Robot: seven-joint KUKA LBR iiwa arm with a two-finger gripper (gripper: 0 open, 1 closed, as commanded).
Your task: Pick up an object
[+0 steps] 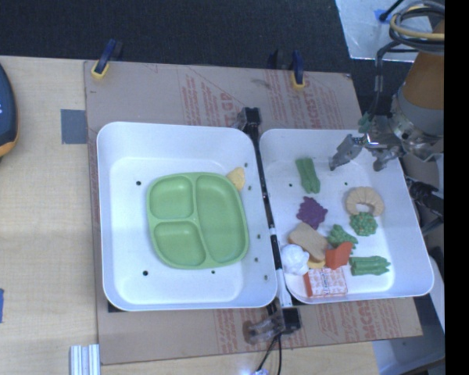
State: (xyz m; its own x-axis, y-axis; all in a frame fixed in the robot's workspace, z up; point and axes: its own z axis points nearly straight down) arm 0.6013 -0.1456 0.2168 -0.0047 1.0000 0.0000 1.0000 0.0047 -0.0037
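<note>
Camera view shows the gripper (365,156) hovering over the right bin (402,287), fingers spread and pinching nothing, near the green pickle (306,175) and bagel (364,200).

Dark carpet floor (180,14), wooden bench (39,233), cardboard sheet (219,92)

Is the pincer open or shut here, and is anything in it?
Open. The pincer hangs over the right bin with its fingers spread apart and nothing between them; the toys lie lower in that bin.
</note>
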